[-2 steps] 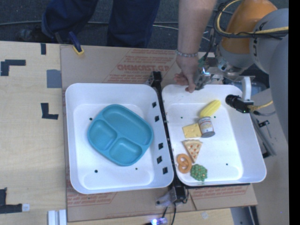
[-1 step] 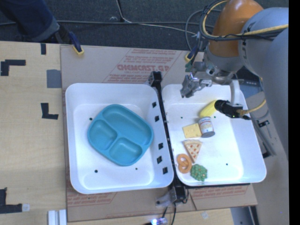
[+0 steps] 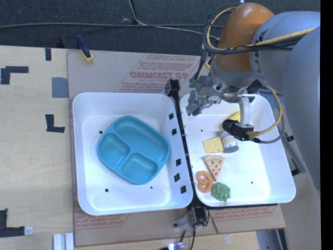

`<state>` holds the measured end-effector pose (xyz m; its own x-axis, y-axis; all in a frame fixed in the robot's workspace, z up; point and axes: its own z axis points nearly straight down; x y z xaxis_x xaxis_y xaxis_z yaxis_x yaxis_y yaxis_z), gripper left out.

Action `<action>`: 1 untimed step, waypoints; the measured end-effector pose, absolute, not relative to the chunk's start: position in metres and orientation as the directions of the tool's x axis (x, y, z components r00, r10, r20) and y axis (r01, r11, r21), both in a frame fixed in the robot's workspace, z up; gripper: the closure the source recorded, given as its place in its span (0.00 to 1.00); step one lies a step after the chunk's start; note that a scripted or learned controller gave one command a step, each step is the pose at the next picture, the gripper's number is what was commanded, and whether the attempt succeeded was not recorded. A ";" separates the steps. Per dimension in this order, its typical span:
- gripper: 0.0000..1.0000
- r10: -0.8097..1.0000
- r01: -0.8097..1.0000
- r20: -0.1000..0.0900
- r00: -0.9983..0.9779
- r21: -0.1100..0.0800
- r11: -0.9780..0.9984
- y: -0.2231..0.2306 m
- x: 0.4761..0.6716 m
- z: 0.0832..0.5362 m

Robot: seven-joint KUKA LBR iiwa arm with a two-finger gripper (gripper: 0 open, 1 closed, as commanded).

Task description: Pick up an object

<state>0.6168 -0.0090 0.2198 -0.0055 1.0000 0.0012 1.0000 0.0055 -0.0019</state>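
Two white bins sit side by side on the table (image 3: 31, 139). Nearest, at the front of the right bin (image 3: 260, 189), lie a green broccoli toy (image 3: 220, 191) and a brown pretzel (image 3: 203, 180), close together. Just behind them is a pizza slice (image 3: 214, 165), then a flat yellow cheese piece (image 3: 213, 145) and a small grey can (image 3: 228, 141) on its side, right beside the cheese. The left bin (image 3: 86, 108) holds a blue tray (image 3: 133, 149) with three sections.

Farther back, the gripper (image 3: 196, 107) hangs over the back left corner of the right bin — I cannot tell if its jaws are wide or narrow, and nothing shows between them.

These look like light plastic toys. The broccoli looks bumpy and chunky, so it is likely the easiest to pinch across its sides. The cheese and pizza are thin and flat — hard to get under. The can may roll away.
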 end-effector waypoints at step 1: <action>1.00 1.000 1.000 0.000 -0.004 -0.004 0.004 0.035 0.579 0.212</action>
<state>0.5785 0.0354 0.2115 -0.0045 1.0000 0.0002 1.0000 0.0045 -0.0042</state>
